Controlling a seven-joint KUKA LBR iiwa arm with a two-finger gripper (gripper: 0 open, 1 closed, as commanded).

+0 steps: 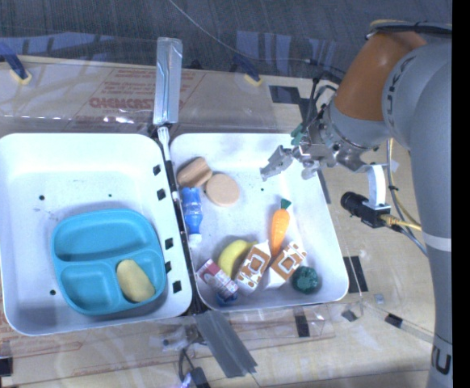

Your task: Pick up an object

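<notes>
Toy carrot (278, 226) lying loose in the right bin (324, 217), orange with a green top, pretty much mid-bin. Just up and right of the carrot: pincer (287, 160), fingers spread, nothing between them. Left of the carrot: two tan round pieces (209, 181) and a blue bottle (190, 208). Below the carrot: yellow lemon (233, 255), two small cartons (271, 263), dark green lump (305, 280). Far left of the carrot: blue tray (98, 249) with a potato (136, 280).

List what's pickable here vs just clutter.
Pickable, right bin: carrot, lemon, two round buns, blue bottle, two small cartons, green piece.

Bystanders: blue tray, potato on it, left bin.
</notes>
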